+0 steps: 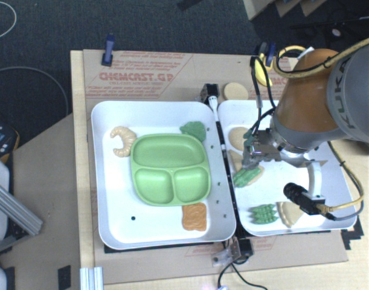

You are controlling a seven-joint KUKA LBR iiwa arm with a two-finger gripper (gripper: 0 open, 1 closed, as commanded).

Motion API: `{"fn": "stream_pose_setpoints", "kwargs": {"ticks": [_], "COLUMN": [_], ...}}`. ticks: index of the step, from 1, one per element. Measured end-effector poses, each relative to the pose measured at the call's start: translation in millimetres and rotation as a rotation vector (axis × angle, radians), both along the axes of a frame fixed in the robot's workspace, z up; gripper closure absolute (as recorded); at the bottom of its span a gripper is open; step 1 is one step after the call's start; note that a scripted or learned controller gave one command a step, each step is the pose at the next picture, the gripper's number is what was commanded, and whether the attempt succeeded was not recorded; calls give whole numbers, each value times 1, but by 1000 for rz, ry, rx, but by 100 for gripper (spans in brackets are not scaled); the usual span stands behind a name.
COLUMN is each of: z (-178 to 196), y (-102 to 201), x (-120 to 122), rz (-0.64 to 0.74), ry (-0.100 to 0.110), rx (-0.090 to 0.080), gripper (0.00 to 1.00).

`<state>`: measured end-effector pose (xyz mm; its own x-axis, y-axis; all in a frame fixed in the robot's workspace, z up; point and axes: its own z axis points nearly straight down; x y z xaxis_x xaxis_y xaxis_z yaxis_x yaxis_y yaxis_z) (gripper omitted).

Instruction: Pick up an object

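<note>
My gripper (253, 154) hangs low over the left side of the right bin (338, 180), under the orange-banded wrist. Just below it lies a green pod-shaped toy (247, 176), close to or touching the gripper's tip; I cannot tell which. A pale tan round piece (237, 136) and a tan strip (234, 159) lie beside the gripper near the bin's left wall. A green bean bundle (264, 213) and a tan wedge (288, 212) rest at the bin's front. The arm hides the back of this bin.
The left bin (105, 162) holds a green divided plate (170, 168), a croissant (122, 141), a green leafy piece (194, 130) and an orange waffle-like piece (195, 217). A tan disc (235, 92) lies on the bench behind the bins. Cables loop around the arm.
</note>
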<state>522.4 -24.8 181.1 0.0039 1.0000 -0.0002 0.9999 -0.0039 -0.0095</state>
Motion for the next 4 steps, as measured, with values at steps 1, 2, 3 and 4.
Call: {"fn": "stream_pose_setpoints", "kwargs": {"ticks": [1,2,3,4], "z": [126,203,255,178], "y": [2,79,84,49], "x": [-16,-10,-44,-44], "rz": [5,13,6,-1], "ry": [-24,-21,-18,-1], "rx": [0,3,2,-2], "gripper": [100,100,100,100]}}
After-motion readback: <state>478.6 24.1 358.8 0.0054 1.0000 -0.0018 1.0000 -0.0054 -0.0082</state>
